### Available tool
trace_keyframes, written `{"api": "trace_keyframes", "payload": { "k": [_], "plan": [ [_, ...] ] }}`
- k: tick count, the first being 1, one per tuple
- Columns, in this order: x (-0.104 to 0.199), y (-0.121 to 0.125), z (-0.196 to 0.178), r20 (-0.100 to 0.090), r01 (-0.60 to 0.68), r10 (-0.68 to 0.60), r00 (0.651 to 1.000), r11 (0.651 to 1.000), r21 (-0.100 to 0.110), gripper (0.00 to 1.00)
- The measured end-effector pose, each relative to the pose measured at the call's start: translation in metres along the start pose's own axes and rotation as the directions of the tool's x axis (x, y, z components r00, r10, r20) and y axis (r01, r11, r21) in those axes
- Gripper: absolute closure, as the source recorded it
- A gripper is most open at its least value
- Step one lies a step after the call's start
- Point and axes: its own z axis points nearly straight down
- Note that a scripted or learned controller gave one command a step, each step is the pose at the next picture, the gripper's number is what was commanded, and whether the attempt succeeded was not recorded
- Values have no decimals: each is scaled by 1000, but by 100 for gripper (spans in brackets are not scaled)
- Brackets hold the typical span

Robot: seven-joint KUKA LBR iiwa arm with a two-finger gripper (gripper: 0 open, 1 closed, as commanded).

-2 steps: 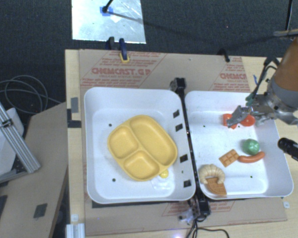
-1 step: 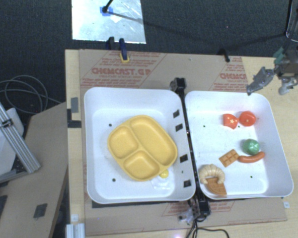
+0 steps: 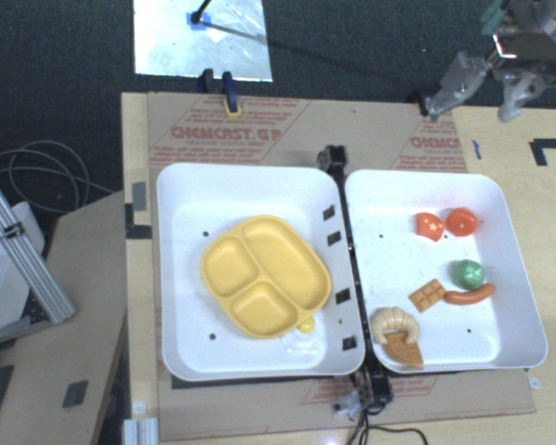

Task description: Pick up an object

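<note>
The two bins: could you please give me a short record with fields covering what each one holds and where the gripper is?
left bin: yellow tray with three compartments
right bin: two red pieces, green ball, sausage, waffle, croissant, orange wedge
touching: sausage lies against the green ball
gripper: above the bench, beyond the right bin's far edge, open, holding nothing
task state: no object picked up yet

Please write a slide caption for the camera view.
Gripper open above the bench; yellow tray in left bin, toy foods in right bin.
</note>
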Motion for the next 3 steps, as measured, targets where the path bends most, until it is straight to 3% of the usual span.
{"api": "trace_keyframes", "payload": {
  "k": [1,2,3],
  "plan": [
    [97,-34,8,0,0,0,1000,1000,17,0],
    [176,-60,142,5,-4,4,1000,1000,30,0],
    [171,-57,123,1,-12,12,1000,1000,15,100]
  ]
}}
